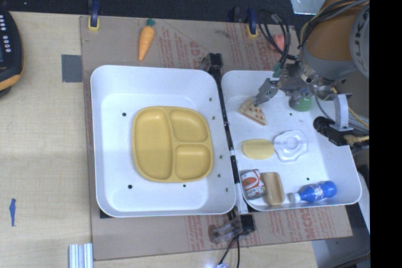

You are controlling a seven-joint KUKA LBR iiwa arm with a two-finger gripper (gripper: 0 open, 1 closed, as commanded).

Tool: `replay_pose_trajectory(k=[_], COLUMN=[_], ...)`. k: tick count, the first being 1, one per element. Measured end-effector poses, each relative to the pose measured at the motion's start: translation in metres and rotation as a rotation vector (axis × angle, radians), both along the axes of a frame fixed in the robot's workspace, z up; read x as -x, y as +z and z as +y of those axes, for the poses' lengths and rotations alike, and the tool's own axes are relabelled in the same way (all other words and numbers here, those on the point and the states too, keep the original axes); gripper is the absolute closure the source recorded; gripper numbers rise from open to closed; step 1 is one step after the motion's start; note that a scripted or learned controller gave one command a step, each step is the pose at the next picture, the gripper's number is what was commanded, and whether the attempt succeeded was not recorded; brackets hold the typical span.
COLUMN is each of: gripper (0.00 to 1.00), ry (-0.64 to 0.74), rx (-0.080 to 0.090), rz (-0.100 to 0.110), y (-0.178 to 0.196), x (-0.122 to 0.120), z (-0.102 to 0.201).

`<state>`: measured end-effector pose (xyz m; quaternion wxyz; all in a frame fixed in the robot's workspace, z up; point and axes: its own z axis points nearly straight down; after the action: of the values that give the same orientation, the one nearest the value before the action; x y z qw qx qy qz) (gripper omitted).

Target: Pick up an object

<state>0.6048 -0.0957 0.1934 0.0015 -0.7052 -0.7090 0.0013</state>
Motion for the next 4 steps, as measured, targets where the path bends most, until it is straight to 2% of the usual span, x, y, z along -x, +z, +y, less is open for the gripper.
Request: replay_pose_trajectory(k=[1, 2, 3, 4], gripper=[0.00, 0.00, 1.00, 0.00], ry=[0.004, -0.003, 0.000, 0.000], rx=[0.002, 0.001, 0.001, 0.002], rz=[0.001, -0.003, -0.002, -0.001], y=[-0.092, -0.102, -0.090, -0.091], x=[-0.039, -0.052, -0.052, -0.052], z=[0.003, -0.025, -0.024, -0.024])
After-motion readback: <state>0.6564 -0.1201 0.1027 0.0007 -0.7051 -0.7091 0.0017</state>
